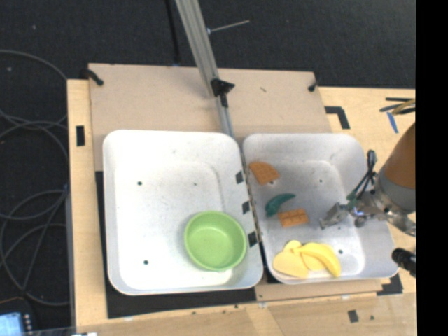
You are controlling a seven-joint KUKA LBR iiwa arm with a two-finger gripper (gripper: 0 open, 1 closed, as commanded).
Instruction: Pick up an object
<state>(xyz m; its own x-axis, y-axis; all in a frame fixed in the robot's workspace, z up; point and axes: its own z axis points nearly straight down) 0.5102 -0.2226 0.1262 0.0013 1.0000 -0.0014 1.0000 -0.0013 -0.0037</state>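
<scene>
The right bin holds an orange-brown piece near its left wall, a dark green curved piece below that, and a small orange block just right of the green one. A yellow banana-like bunch lies at the bin's front edge. My gripper hangs over the right part of this bin, right of the orange block and above the yellow bunch, with nothing visible between its fingers. The arm's orange band is at the right edge.
The left bin holds a light green bowl in its front right corner. A slanted metal pole rises from behind the divider between the bins. Cables lie on the dark floor to the left.
</scene>
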